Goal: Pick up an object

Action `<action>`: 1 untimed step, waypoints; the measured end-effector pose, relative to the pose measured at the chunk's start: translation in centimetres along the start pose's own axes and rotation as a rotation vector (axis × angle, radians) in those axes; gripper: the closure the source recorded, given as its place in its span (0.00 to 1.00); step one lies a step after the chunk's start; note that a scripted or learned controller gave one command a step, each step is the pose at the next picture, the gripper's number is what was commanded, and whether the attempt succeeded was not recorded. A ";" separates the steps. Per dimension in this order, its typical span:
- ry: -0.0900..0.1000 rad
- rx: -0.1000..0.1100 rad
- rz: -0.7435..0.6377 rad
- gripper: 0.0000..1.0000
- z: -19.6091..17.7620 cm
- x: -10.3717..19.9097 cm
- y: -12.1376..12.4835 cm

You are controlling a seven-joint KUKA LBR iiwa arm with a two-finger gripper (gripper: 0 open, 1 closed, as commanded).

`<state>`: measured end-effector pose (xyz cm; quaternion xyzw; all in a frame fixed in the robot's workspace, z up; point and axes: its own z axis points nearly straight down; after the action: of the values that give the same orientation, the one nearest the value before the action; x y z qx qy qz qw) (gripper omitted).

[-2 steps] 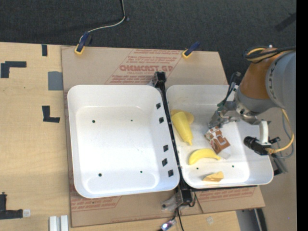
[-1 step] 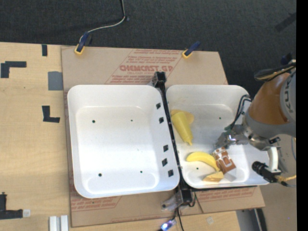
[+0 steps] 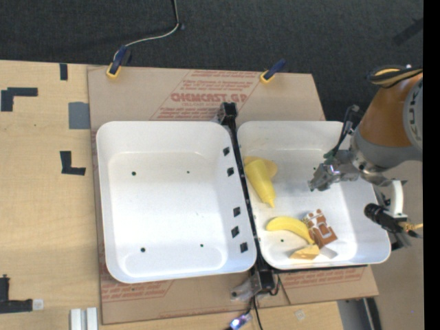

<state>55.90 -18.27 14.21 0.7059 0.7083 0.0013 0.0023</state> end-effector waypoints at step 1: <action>-0.001 -0.006 -0.003 1.00 -6.5 1.9 8.0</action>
<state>63.81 -16.32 20.73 0.7048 0.7094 0.0030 0.0050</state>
